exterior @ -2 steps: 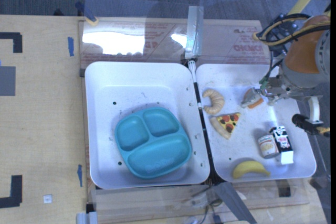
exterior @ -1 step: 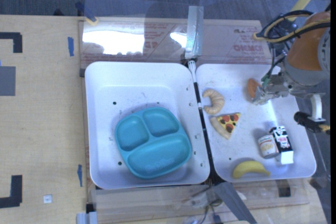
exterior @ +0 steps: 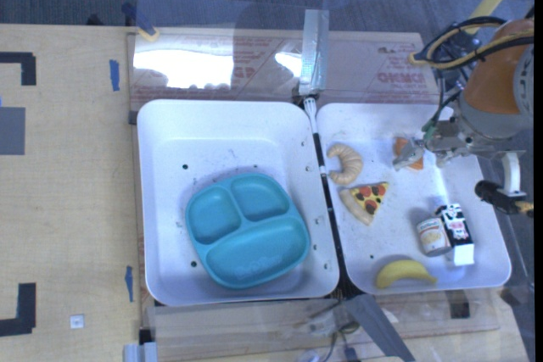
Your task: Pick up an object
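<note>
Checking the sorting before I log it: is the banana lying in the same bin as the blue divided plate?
No, the banana lies in the right bin, while the blue divided plate sits in the left bin.

You get bright, even overhead light. Strong white glare on clear panel behind left bin. Soft, faint shadows under blue tray and banana. Focus slightly soft throughout; small labels unreadable; arm at right mildly blurred.

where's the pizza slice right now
The pizza slice lies in the right bin, near its left wall, just below the croissant and up-left of the banana.
</note>
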You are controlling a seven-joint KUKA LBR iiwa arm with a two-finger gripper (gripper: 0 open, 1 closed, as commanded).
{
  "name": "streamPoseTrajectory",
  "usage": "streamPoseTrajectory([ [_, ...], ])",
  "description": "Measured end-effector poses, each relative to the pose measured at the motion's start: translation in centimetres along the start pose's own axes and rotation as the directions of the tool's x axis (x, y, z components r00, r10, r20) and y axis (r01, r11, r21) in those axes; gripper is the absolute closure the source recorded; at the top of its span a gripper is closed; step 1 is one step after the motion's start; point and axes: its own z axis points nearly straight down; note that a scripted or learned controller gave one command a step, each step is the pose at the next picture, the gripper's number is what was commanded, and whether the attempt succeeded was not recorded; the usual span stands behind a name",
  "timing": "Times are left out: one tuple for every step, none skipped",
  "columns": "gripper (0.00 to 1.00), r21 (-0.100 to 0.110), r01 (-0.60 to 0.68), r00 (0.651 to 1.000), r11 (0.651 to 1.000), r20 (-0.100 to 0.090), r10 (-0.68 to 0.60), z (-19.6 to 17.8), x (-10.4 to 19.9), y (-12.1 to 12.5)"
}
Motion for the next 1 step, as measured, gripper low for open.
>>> streamPoseTrajectory([
  [1.00, -0.005, 0.000, 1.000, 1.000, 0.001, 0.000, -1.15, -0.03, 0.15],
])
